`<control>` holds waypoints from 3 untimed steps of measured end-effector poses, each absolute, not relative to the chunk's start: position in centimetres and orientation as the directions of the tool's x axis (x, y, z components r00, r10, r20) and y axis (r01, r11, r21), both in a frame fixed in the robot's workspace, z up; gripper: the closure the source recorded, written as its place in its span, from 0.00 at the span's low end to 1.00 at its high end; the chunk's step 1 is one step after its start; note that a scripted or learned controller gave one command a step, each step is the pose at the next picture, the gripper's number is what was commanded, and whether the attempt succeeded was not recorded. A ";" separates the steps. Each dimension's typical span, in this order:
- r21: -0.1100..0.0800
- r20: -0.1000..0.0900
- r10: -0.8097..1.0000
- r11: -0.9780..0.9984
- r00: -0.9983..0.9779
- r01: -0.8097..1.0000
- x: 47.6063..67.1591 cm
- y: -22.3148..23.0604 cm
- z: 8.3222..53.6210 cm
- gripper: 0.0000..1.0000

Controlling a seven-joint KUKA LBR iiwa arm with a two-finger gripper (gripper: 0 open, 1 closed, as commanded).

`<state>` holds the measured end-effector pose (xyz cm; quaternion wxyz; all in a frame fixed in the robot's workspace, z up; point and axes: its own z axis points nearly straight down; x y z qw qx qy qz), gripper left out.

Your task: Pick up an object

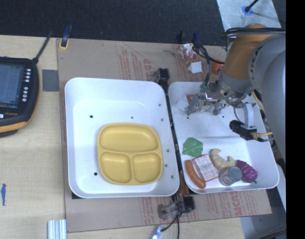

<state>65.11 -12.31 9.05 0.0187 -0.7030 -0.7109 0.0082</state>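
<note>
— On the bench, what do the two bins hold?

— Left bin [77, 98]: a yellow divided plate [130, 153], three compartments, lying flat toward the near side. Right bin [271, 173]: a cluster of small things along its near edge. A green leaf-shaped piece [193, 146] sits a little above the rest. Below it a sausage [195, 175] lies along the left side, just beside a small red-and-white packet [206, 168]. Next to that, a pale tan piece [220, 158], a grey tin can [232, 176] and a purple bunch of grapes [247, 171], all close together.

— And the arm?

— It reaches in from the right, with its orange band [239, 59] above the far right corner of the right bin. The gripper [204, 103] hangs over the far part of that bin, well apart from the cluster near the front.

— Is it holding anything?

— Nothing is visible between its fingers. Whether they are spread or closed, I cannot tell; the wrist and cables clutter that spot.
</note>
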 end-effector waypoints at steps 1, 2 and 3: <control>-0.036 0.014 1.000 0.010 -0.010 0.999 65.1 -15.0 9.0 0.00; -0.033 0.011 1.000 0.008 -0.007 0.999 65.1 -21.1 9.1 0.00; -0.019 -0.001 1.000 0.004 -0.004 1.000 65.4 -16.5 9.5 0.00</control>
